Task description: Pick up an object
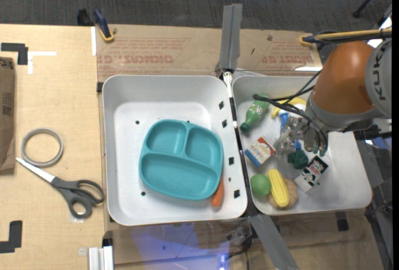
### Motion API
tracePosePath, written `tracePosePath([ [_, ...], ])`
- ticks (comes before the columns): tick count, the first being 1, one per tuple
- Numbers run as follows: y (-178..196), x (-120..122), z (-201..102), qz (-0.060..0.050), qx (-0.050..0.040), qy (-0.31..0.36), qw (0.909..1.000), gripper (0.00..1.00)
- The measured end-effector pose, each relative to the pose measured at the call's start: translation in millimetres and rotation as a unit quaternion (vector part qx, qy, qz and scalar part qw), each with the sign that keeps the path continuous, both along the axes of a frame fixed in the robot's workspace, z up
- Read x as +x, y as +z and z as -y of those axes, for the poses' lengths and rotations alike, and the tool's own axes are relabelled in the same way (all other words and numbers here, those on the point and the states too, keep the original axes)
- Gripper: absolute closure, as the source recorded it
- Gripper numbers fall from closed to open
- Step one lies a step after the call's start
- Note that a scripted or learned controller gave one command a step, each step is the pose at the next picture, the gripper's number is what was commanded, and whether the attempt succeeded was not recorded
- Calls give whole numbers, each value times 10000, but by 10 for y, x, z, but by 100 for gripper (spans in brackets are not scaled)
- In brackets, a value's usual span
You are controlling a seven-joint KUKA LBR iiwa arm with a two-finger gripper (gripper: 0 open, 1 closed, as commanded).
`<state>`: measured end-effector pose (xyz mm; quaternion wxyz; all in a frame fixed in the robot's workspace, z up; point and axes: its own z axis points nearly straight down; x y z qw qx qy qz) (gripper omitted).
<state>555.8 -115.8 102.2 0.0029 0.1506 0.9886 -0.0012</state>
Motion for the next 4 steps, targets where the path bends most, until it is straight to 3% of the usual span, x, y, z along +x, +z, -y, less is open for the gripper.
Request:
tracePosePath([
  [1,676,29,549,-5,3,1543,9880,100],
  [2,675,29,548,-6,4,1543,9880,0],
  [3,-99,353,525,-12,13,1190,9929,0],
  [4,-95,838,-75,-7,13,456,9990,0],
])
